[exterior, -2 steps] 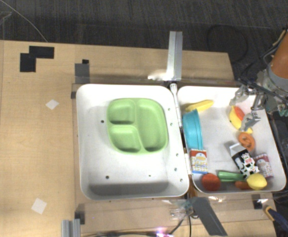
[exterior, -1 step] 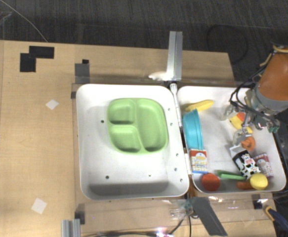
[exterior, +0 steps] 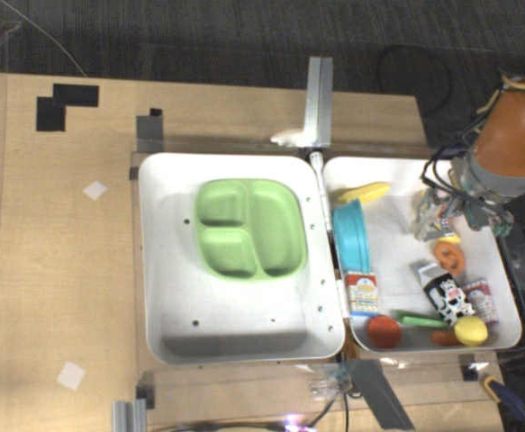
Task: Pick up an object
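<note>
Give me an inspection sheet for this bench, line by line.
Surface: wooden bench bearing a left bin and a right bin.
Job's things: banana, blue plate, carton, tomato, lemon, orange ring, all in the right bin.
Clutter: green tray in the left bin.
Gripper: gripper low over the right bin's far side, above the ring; holds nothing that I can see.
Cables: dark cable by the wrist.
Surroundings: dark floor behind.
</note>
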